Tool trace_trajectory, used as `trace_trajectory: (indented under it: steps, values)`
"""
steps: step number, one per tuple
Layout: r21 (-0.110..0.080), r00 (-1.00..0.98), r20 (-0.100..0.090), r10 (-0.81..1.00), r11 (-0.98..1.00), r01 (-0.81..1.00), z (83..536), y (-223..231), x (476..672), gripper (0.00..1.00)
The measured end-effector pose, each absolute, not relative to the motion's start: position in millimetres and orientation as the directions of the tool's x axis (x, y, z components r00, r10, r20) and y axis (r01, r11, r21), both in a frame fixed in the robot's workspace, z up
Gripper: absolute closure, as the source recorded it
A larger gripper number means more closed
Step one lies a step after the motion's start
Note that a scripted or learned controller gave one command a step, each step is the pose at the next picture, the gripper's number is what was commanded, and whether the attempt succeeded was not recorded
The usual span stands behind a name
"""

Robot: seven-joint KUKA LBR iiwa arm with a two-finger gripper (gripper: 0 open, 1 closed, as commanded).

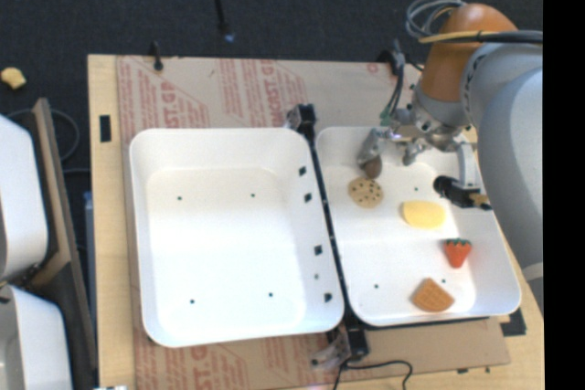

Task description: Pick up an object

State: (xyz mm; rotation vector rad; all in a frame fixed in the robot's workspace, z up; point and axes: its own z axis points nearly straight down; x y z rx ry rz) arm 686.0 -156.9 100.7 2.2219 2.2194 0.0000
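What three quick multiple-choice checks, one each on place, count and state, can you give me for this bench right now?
1. Where is the round cookie?
A. left bin
B. right bin
C. on the floor

2. How many small items lie in the right bin?
A. two
B. four
C. six

3. What is the gripper doing?
A. hanging over the right bin's far end, just above the cookie
B. parked over the left bin
C. lifting the strawberry

Answers: 1 B, it lies near the divider. 2 B: cookie, yellow piece, strawberry, waffle. 3 A, strawberry rests on the bin floor.

Left bin (164,196) prob. unobstructed
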Motion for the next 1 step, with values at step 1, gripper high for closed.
trace_trajectory:
  steps: [1]
  values:
    - [0.0, 0.002, 0.0, 1.0, -0.002, 1.0, 101.2, -150.0, 614.8, 0.0]
